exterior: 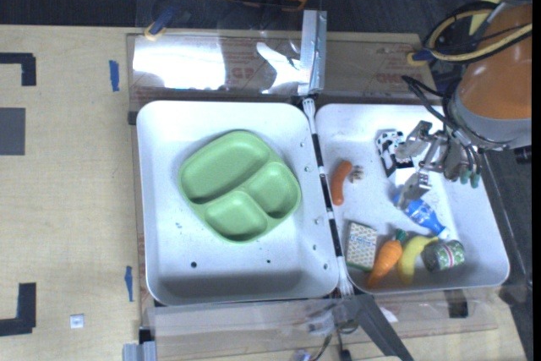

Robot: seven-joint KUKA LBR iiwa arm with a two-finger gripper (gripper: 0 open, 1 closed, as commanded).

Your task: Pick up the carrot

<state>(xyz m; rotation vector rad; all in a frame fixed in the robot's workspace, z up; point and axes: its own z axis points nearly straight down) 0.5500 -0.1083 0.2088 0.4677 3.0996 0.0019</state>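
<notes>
The carrot (385, 257) is orange with a small green top. It lies near the front of the right bin (490, 220), between a checkered pad and a banana. My gripper (401, 166) hangs over the middle of the right bin, behind the carrot and apart from it. Its fingers stand open with nothing between them. One fingertip (389, 146) points toward the bin's back, the other (412, 184) sits just above a blue packet.
An orange sausage (340, 182) lies by the right bin's left wall. A blue packet (421, 215), a checkered pad (362, 245), a banana (412, 254) and a green can (445, 255) crowd the carrot. The left bin (161, 182) holds a green divided plate (239, 184).
</notes>
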